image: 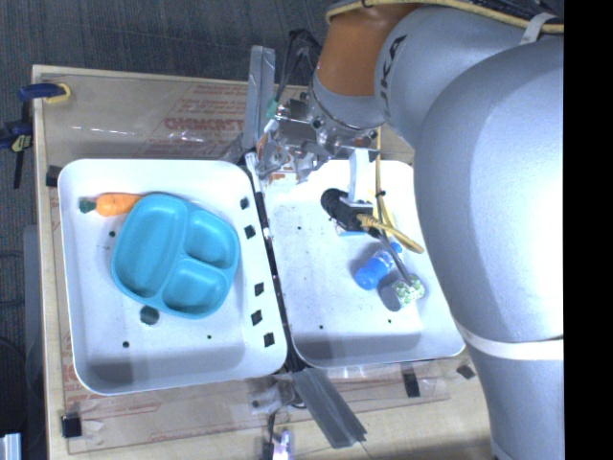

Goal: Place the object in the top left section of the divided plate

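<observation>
Claw (pixel 287 156) hovers near the bins' upper divider; I cannot tell its state. I judge I'm pre-grasp: next, pick something, then reach the plate (pixel 175 254).

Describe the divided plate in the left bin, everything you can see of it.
The plate is light blue, looks like smooth plastic, with rounded corners and raised ridges splitting it into three sections: one large on the left and two smaller on the right. It lies flat and right side up in the left bin, turned at a slant to the bin's walls. All three sections look empty. An orange carrot lies against its upper left rim, and a small dark object sits at its lower edge.
</observation>
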Controlling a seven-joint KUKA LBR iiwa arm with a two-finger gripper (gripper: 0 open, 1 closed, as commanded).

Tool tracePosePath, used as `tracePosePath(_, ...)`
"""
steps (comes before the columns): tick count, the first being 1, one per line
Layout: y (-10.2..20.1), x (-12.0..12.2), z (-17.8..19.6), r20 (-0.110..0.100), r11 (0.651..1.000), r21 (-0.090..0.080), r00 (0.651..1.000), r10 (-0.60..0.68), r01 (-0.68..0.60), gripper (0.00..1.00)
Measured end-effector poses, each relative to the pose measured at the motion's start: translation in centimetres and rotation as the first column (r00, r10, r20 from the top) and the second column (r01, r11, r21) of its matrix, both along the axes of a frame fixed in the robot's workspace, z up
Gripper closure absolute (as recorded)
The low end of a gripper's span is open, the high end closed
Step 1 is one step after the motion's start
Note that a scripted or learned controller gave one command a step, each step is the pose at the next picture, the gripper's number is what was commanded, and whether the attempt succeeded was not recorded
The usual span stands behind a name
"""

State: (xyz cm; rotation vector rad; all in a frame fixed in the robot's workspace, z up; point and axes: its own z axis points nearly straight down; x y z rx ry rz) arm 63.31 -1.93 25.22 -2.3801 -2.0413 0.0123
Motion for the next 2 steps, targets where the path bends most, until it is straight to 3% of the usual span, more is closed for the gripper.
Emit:
tracePosePath(1, 4.10, -3.47, -6.28, -0.001, 0.994, 0.001, 0.994, 0.109, -0.109, 1.00)
tracePosePath(2, 4.08, -3.45, -6.25, 0.000, 0.994, 0.001, 0.994, 0.109, -0.109, 0.00)
